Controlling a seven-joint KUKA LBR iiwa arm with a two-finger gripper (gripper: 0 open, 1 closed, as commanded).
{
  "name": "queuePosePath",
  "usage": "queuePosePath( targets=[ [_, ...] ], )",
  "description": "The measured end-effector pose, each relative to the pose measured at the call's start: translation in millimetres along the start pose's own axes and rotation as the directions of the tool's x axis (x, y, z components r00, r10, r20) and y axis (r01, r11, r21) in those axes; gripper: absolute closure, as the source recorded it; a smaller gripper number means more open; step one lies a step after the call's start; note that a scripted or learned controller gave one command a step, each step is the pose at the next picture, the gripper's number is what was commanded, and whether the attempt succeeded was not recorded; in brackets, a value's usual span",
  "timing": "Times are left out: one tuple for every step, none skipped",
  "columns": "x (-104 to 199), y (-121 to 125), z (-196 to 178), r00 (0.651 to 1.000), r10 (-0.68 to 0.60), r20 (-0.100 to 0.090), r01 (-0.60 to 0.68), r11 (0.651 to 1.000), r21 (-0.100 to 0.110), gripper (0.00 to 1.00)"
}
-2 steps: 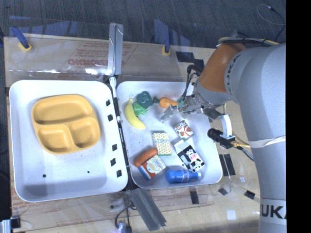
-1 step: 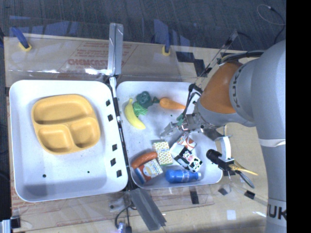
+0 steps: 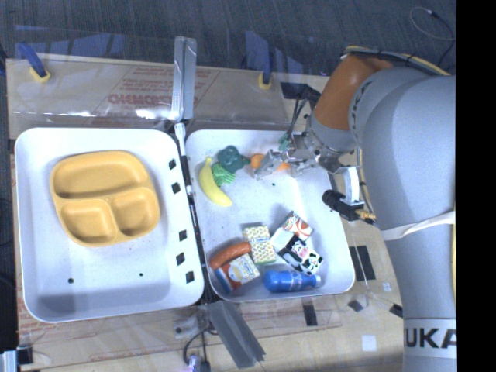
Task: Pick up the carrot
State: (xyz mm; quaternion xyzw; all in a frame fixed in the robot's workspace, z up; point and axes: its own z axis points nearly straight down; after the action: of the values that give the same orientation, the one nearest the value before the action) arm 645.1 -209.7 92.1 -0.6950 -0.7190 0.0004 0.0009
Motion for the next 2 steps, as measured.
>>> queuePosePath(
  targets=[
    [2.1,1.3,-10.8,1.0,-0.008,0.0,0.008,1.0,0.0,1.0],
    [2.5,1.3,-10.7,1.0,-0.009,0.0,0.009,1.0,0.001,0.0]
  ],
)
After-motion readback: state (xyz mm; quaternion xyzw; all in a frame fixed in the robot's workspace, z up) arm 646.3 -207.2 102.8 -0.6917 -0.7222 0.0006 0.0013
